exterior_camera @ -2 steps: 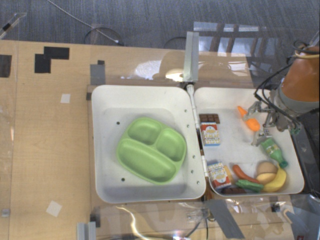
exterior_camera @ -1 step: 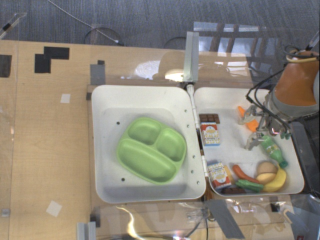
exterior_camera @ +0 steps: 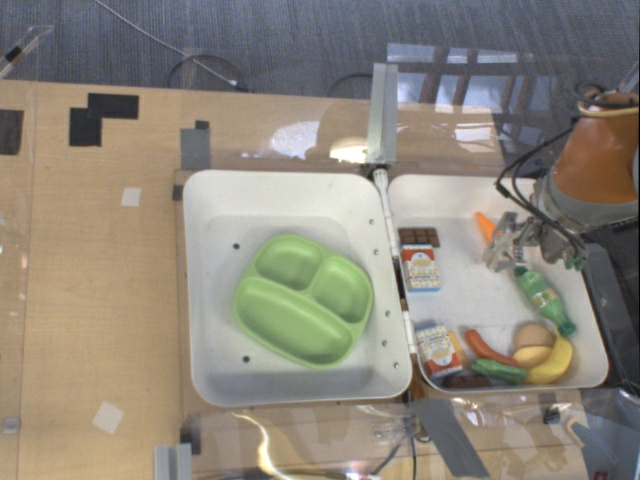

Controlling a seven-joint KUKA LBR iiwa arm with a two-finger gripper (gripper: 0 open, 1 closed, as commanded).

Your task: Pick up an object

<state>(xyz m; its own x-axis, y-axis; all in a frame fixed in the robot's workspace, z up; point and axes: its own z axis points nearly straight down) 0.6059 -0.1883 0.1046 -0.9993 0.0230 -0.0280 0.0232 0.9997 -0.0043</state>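
Reaching in from the right, the arm (exterior_camera: pixel 600 158) hangs its pincer (exterior_camera: pixel 510 253) over the upper part of the right bin (exterior_camera: pixel 450 193); whether the pincer is released or clenched cannot be told at this resolution, and nothing is seen between its parts.

Candidate objects, all in the right bin:
- Green bottle (exterior_camera: pixel 543 300): lies on its side just below and right of the pincer, slanted toward the lower right. Likely light, rigid and smooth; being round, it may roll or slip. Grasp across the body at mid-length.
- Orange carrot-like piece (exterior_camera: pixel 484 228): just left of the pincer, near the wrist. Small and probably hard; a narrow target.
- Small carton (exterior_camera: pixel 422 268) and the dark bar (exterior_camera: pixel 419 237) above it: flat against the bin's left wall. Light and stiff, but the wall leaves little room on one side.
- Banana (exterior_camera: pixel 555 360), pale round piece (exterior_camera: pixel 532 339), red sausage-shaped piece (exterior_camera: pixel 490 348) and second carton (exterior_camera: pixel 439 350): crowded together along the lower edge, touching or nearly so. A grasp here risks disturbing neighbours.

The green bottle is judged the nearest practical choice.

The left bin (exterior_camera: pixel 210 368) holds a green divided plate (exterior_camera: pixel 303 298).

Arm pose: the wrist points downward, with the orange band (exterior_camera: pixel 598 158) above it and cables looped beside it.
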